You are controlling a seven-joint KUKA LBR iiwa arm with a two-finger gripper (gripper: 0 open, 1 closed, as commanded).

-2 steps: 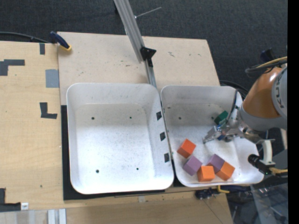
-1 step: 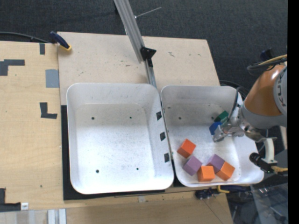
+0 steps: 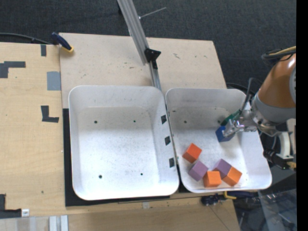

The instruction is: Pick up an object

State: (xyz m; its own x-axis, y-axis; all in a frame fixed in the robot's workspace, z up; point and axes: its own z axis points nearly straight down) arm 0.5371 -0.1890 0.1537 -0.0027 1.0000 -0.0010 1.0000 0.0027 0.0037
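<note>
One blue block [image 3: 222, 134] sits in the right bin [image 3: 207, 100], at the tip of the claw [image 3: 228, 130], touching or very nearly touching its lower end. Whether the claw is spread, pressed together or pinching the block cannot be told from this slanted overhead angle; the block is partly hidden by the metal fingertips, and green parts show just above them. Below and to the left of the claw lies an orange cube [image 3: 192, 153]. Further below it, near the bin's front wall, a cluster of four lies close together: a purple cube [image 3: 198, 170], an orange cube [image 3: 212, 178], a second purple cube [image 3: 223, 167] and another orange cube [image 3: 233, 176]. To the right of the claw, the grey arm with its orange band [image 3: 281, 83] reaches in over the bin's right rim. Well to the left of the claw stands the left bin [image 3: 82, 100], its floor speckled with dark marks. A slanted metal rail [image 3: 134, 25] runs up from between the two bins.
</note>
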